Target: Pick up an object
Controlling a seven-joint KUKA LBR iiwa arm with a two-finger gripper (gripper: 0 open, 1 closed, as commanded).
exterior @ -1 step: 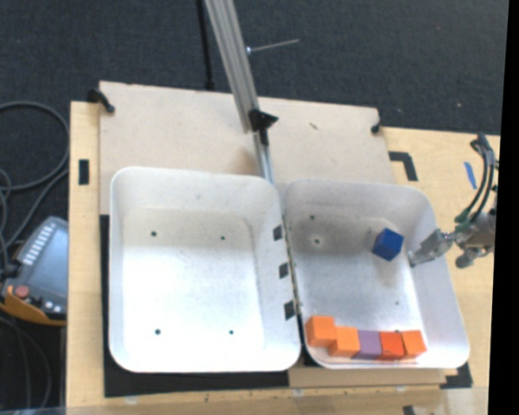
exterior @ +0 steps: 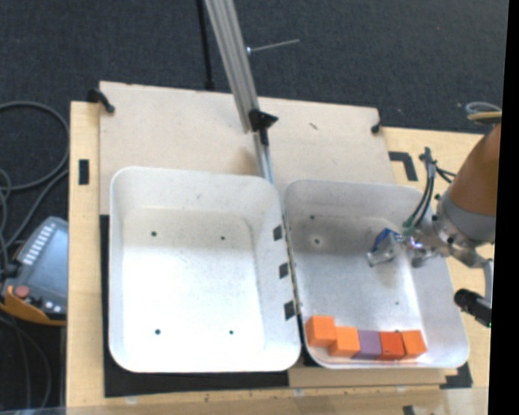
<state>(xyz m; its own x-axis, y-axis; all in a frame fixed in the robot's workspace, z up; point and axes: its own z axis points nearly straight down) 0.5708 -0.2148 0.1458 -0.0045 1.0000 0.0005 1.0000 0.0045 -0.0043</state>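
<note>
Several small blocks lie in a row along the near wall of the right bin [exterior: 329, 206]: an orange block [exterior: 323, 329], a second orange block [exterior: 346, 340], a purple block [exterior: 369, 342], a red-orange block [exterior: 393, 344] and another orange block [exterior: 414, 342]. My gripper [exterior: 385, 248] reaches in from the right and hangs over the middle right of that bin's floor, well behind the row of blocks. Its tip looks bluish and metallic. Nothing shows held in it.
The left bin [exterior: 121, 195] sits beside the right one, sharing a middle wall with black clips. A slanted aluminium post [exterior: 236, 67] rises behind the bins. Cables and a hand-held pendant [exterior: 39, 269] lie on the floor at left.
</note>
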